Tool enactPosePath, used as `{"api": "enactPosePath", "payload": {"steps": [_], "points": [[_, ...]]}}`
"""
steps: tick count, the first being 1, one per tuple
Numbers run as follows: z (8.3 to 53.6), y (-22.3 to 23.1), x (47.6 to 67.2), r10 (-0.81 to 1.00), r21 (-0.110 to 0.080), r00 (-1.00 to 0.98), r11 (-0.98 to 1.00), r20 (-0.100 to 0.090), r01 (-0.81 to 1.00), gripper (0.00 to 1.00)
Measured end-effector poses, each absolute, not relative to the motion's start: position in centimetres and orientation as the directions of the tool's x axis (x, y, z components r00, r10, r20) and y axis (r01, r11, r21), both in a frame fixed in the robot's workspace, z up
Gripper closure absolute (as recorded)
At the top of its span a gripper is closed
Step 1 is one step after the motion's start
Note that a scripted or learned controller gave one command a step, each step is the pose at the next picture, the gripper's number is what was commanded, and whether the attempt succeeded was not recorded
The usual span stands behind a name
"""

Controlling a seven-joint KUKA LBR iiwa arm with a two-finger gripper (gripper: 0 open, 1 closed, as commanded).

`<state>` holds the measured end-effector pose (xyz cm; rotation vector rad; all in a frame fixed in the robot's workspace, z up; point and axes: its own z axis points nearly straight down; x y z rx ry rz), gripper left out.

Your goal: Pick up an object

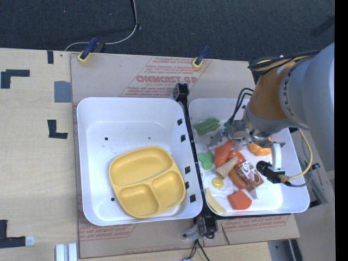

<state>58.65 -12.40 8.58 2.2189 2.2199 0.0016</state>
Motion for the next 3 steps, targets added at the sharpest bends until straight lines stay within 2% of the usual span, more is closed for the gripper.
{"api": "enactPosePath", "payload": {"steps": [1,2,3], "points": [[8.7,-12.1,56.7,1.000,0.007,-0.001,0.001,-0.003,1.000,0.00],[9.6,-12.1,56.7,1.000,0.006,-0.001,0.001,-0.003,1.000,1.00],[18.9,-4.4,54.6,1.000,0.006,-0.009,0.009,0.003,1.000,1.00]]}}
